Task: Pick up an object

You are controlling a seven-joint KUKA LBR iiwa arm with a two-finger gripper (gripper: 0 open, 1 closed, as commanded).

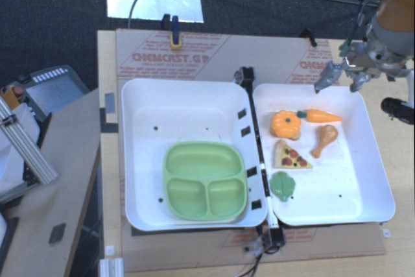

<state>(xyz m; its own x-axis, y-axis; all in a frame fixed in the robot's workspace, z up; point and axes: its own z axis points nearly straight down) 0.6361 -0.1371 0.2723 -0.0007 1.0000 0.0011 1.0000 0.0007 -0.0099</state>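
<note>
While my end effector (342, 78) hung wide open at the frame's upper right, I judged lowering straight over the toy carrot (319, 116), fingers straddling it, best.

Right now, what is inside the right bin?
The right bin holds a pumpkin, carrot, drumstick, pizza slice and green leaf, all uncovered.

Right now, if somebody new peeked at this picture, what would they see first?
Probably the bright toy food in the right bin: an orange pumpkin, a carrot, a chicken drumstick, a pizza slice and a green leafy piece. Next, the big green divided plate in the left bin. The gripper hangs open above the right bin's far edge.
</note>
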